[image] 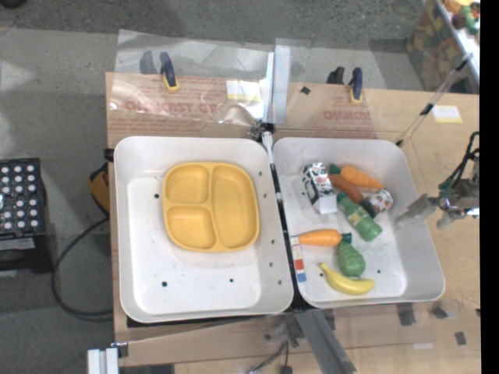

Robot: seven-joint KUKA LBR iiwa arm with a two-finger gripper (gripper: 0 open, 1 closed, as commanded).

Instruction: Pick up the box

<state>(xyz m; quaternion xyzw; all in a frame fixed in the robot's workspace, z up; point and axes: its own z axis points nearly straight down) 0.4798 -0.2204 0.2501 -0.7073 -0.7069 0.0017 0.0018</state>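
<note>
The box (317, 181) is small with a black-and-white pattern. It lies in the upper left part of the right bin (417, 244), tilted, with a white end pointing toward the bin's middle. Its right side touches an orange carrot (345, 187), and a green bottle (361, 219) lies just below and to the right of it. A thin white carton with red and blue marks (297, 259) lies along the right bin's left wall.
Also in the right bin are a second carrot (361, 177), a third carrot (320, 238), a green pepper (352, 261), a banana (348, 282) and a small red-and-white item (380, 201). The left bin (136, 271) holds a yellow divided plate (211, 206). A grey metal fixture (448, 206) stands off the bin's right rim.
</note>
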